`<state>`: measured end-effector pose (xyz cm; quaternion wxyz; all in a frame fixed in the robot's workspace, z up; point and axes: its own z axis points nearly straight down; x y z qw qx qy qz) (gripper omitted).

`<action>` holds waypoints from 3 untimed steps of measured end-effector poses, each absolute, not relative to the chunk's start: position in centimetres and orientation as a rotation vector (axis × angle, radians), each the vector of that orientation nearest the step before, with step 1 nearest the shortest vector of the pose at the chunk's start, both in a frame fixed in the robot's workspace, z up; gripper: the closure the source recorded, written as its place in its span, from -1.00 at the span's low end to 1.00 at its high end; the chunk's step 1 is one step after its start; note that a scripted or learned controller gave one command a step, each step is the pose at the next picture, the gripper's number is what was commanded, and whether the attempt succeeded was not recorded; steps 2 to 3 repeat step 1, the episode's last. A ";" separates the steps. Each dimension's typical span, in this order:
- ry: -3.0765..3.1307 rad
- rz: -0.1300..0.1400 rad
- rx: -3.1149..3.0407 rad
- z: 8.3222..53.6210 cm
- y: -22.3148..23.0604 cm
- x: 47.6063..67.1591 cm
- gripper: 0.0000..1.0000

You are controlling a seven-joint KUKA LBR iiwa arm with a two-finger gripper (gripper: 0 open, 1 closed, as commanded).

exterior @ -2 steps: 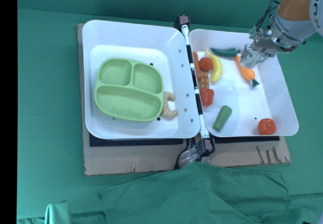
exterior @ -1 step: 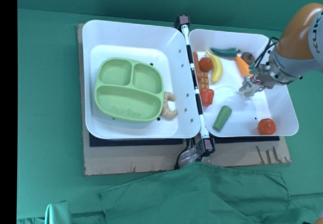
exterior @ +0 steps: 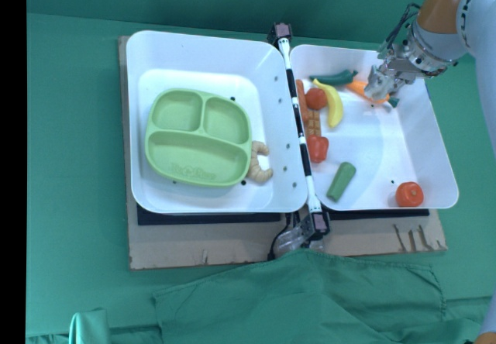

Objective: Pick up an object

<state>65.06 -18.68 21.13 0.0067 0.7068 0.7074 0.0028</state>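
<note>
Where the pincer hangs, the carrot lies just beside

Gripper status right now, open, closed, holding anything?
Gripper: cannot be told. It sits low at the far side of the right bin, right over the carrot, with nothing visibly held.

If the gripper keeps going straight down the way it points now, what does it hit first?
Most likely the orange carrot-shaped toy lying right under the gripper in the right white bin, though the gap between them is unclear.
</note>
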 end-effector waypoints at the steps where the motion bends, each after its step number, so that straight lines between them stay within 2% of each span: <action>1: 2.211 0.011 2.211 27.4 -18.7 70.4 1.00; 3: 2.211 0.011 2.211 27.4 -18.7 70.4 1.00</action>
